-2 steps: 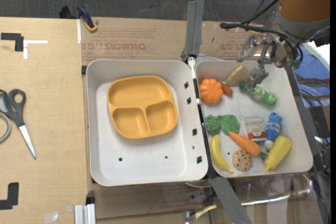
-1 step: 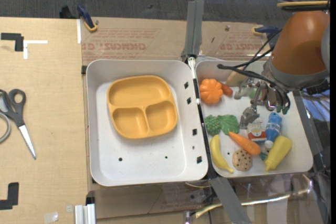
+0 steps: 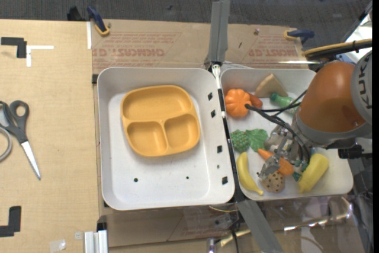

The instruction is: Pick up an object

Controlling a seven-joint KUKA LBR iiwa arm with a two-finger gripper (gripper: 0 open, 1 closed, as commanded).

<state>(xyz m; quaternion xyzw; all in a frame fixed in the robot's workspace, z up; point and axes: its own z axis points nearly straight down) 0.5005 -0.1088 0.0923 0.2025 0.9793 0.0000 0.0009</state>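
Low in the right bin (image 3: pixel 340 185), the end effector (image 3: pixel 273 166) sits over a carrot (image 3: pixel 280 163) and cookie (image 3: pixel 273 182), between a banana (image 3: pixel 247 172) and a yellow pepper (image 3: pixel 313 172), its grip impossible to tell, while a divided plate (image 3: pixel 160 119) lies in the left bin (image 3: pixel 112 145).

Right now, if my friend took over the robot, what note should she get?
Gripper: low in the right bin, over the toy food; can't tell if it grips anything.
Things there: banana, cookie, carrot, yellow pepper, green leaf, pumpkin, wedge.
Left bin: orange divided plate.
Done: nothing visibly lifted.
Left: grab one object and raise it.
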